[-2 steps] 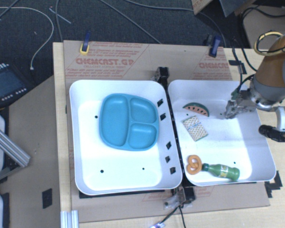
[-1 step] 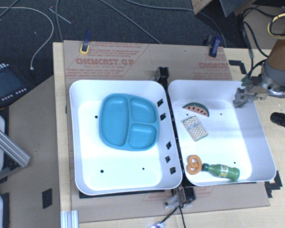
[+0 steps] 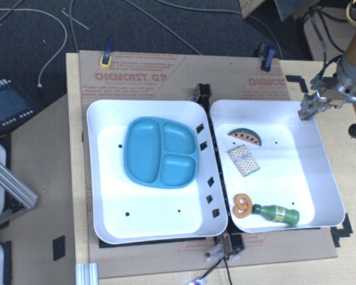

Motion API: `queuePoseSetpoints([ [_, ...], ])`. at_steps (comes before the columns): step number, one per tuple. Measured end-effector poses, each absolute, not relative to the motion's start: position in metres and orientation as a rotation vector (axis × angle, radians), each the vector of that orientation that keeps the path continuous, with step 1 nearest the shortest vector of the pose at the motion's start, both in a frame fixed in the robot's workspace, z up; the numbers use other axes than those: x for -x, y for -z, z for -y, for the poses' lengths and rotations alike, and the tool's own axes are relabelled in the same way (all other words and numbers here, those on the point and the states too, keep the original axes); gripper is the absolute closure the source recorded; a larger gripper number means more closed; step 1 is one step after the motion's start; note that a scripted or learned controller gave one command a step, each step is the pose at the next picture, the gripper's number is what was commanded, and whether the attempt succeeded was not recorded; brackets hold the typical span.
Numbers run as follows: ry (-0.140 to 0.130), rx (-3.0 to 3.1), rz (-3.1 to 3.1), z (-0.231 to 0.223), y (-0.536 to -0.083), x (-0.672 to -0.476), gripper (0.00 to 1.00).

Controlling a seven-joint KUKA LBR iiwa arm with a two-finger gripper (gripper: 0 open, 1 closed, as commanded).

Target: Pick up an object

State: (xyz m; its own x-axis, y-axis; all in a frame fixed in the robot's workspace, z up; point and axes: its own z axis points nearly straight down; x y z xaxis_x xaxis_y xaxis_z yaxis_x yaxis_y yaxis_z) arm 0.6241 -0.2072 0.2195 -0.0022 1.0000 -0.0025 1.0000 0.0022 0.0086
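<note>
The right bin (image 3: 320, 159) holds a watermelon slice (image 3: 245, 136), a small patterned packet (image 3: 244, 160), an orange pretzel (image 3: 242, 205) and a green bottle (image 3: 277, 214) lying on its side. My gripper (image 3: 309, 108) hangs at the bin's far right corner, above the rim, well away from all of these. Nothing shows between its fingers.
The left bin (image 3: 107, 177) holds a blue divided plate (image 3: 161, 152). Black clips line the seam between the two bins. Cables run across the dark floor behind the bench, and a blue clamp (image 3: 267, 57) sits at the board's back edge.
</note>
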Motion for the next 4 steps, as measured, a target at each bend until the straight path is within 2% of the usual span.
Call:
queuePoseSetpoints([
  [1,-0.006,-2.214,-2.219,0.199,-0.276,-0.619,1.00],
  [3,-0.001,-2.218,-2.231,0.085,-0.253,-0.632,1.00],
  [4,0.000,-2.218,-2.231,0.029,-0.237,-0.627,1.00],
])
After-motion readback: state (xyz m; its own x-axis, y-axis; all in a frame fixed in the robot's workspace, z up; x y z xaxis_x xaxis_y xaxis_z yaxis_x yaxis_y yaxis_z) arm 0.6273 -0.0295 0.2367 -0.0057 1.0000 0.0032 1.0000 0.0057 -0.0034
